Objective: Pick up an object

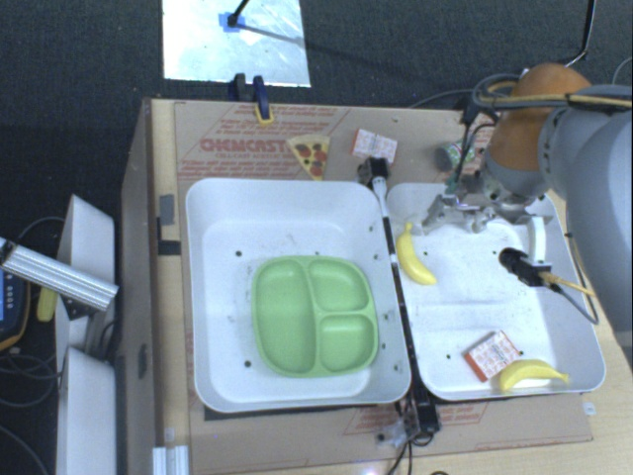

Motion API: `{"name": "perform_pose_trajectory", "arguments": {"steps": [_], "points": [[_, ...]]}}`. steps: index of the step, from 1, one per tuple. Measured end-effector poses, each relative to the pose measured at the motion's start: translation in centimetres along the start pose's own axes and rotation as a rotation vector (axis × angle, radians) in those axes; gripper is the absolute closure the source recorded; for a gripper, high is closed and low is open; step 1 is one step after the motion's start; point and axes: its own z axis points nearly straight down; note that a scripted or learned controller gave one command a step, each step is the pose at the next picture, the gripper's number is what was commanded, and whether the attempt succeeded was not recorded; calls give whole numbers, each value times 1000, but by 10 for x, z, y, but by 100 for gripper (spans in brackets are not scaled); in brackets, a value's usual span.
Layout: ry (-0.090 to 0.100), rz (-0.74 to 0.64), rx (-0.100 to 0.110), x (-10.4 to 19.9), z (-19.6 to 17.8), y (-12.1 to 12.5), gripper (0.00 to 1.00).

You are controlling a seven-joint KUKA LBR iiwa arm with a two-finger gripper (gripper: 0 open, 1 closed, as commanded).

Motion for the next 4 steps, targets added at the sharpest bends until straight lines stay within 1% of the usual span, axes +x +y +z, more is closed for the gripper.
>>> {"name": "perform_pose_trajectory", "arguments": {"steps": [1,2,3,4], "points": [[0,1,1,-41,-41,-89,0],[1,-2,0,24,-46,-33,0],[-8,1,-5,33,-2,-33,0],[0,0,0,4,0,-10,0]]}}
